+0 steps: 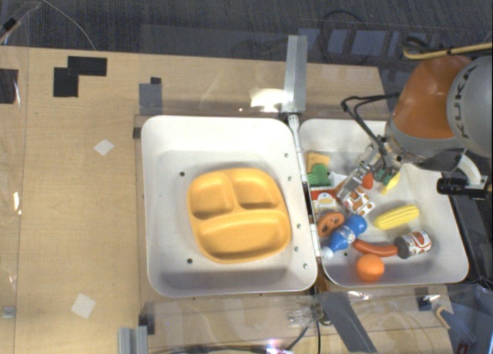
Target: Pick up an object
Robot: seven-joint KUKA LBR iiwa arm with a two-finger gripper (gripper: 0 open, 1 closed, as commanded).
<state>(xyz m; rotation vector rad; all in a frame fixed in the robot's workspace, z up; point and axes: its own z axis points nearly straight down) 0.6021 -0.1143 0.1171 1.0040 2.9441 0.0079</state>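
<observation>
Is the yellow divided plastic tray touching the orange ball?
Apart. The camera view shows the yellow divided plastic tray in the left bin and the orange ball in the right bin.

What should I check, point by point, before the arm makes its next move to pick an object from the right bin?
1. Gripper is over the right bin: ok.
2. Something is between the fingers: cannot tell, the toys beneath are too cluttered.
3. A target stands free of its neighbours: ok for the corn cob, which has bare bin floor on most sides.
4. Toys below the gripper are separated: not ok, the small carton and the blue toy are crowded together.
5. Orange tray in the left bin is out of the arm's way: ok.
</observation>
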